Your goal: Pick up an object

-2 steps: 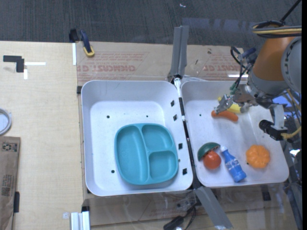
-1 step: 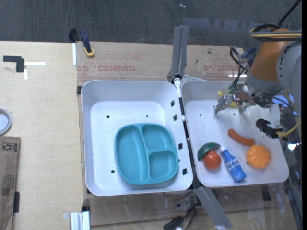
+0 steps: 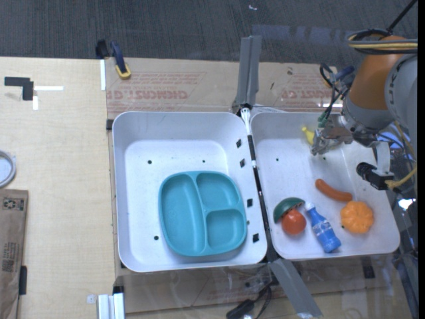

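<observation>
The right bin [image 3: 285,241] holds a red tomato with a green top [image 3: 292,219], a blue bottle with a white cap [image 3: 323,230], an orange fruit [image 3: 357,216], a reddish sausage [image 3: 333,191] and a small yellow piece [image 3: 307,135] near the back wall. My gripper [image 3: 324,140] hangs low over the back of this bin, right beside the yellow piece and above the sausage. Nothing shows between its fingers. The wrist and orange band [image 3: 373,78] hide the bin's back right corner.
The left bin [image 3: 133,178] holds a teal compartment tray [image 3: 202,212]. A grey divider post [image 3: 248,72] rises between the bins. Cables hang at the arm's right. A tape roll [image 3: 4,169] lies at the far left of the bench.
</observation>
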